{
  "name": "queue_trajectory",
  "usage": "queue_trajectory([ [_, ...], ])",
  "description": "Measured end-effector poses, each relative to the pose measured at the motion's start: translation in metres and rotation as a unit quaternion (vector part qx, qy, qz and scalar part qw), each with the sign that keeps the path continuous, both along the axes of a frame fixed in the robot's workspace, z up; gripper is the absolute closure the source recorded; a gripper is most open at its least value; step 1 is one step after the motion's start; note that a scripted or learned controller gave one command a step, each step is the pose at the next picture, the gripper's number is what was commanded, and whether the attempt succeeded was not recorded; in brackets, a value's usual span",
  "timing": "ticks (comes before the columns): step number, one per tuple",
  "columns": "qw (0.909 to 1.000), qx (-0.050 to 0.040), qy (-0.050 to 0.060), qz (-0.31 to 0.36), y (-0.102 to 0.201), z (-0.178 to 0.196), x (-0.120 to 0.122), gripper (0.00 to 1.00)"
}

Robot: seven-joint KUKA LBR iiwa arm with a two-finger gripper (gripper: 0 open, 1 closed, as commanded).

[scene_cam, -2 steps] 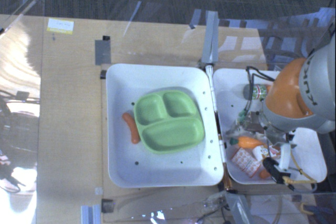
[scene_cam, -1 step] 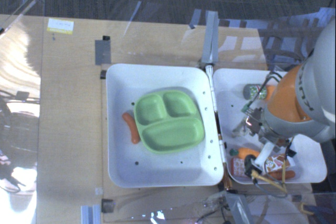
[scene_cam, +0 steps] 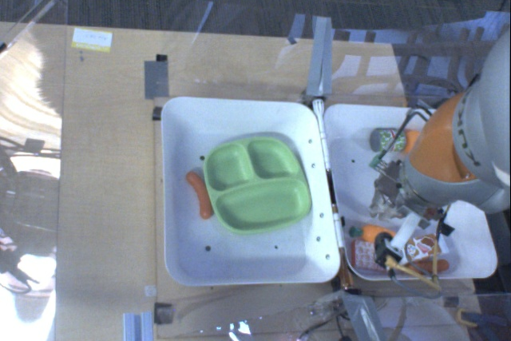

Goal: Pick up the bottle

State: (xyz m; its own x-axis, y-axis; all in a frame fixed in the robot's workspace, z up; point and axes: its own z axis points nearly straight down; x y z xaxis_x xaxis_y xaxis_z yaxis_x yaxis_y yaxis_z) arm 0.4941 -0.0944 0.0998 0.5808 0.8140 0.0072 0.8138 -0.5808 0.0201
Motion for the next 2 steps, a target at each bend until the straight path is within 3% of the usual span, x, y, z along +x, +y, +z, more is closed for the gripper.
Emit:
queue_trajectory([
  [1,0.9970,0.0014,0.007,0.078,0.063,0.203,0.026,1.00],
  [2,0.9990,0.0019,0.011,0.044,-0.024,0.082,0.083,1.00],
])
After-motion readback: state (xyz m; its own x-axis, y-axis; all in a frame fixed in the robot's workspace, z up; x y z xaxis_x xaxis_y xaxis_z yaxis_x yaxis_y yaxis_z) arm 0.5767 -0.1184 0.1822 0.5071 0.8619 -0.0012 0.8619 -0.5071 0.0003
